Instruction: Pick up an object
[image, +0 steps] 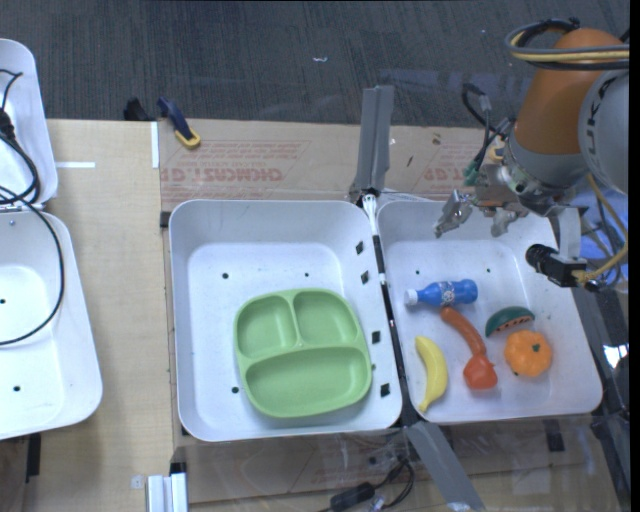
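In the right bin (560, 400) lie a blue bottle (443, 294), a long orange-red carrot-like piece (470, 347), a yellow banana (431, 370), an orange fruit (527, 354) and a small watermelon slice (508, 320). My gripper (477, 218) hangs over the far edge of that bin, above and behind the blue bottle. Its two fingers stand spread apart with nothing between them. The grey arm with its orange band (565, 90) reaches in from the upper right.
A green divided plate (300, 352) rests in the left bin (200, 300). A grey divider post (375, 140) rises between the bins. Cables hang around the wrist. White trays (40, 330) sit at the far left of the bench.
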